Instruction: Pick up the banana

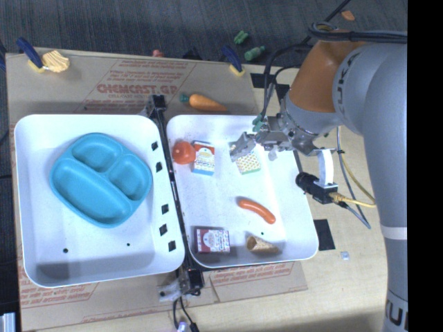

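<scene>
The grey two-finger gripper (243, 146) hangs right of frame centre over the right white bin (297, 244), just above a pale yellow checked piece (249, 163). Its grip cannot be told, nor which item is the banana.

Cardboard sheet (138, 81) under both bins — red print "CHEMCAST GP" legible near its far edge, above left bin (28, 185); smaller red lines around it too blurred to read. More red print on cardboard's near edge, below right bin (304, 234) — unreadable. Small carton (203, 158) and dark packet (210, 240) in right bin carry labels; lettering too small to read.
</scene>
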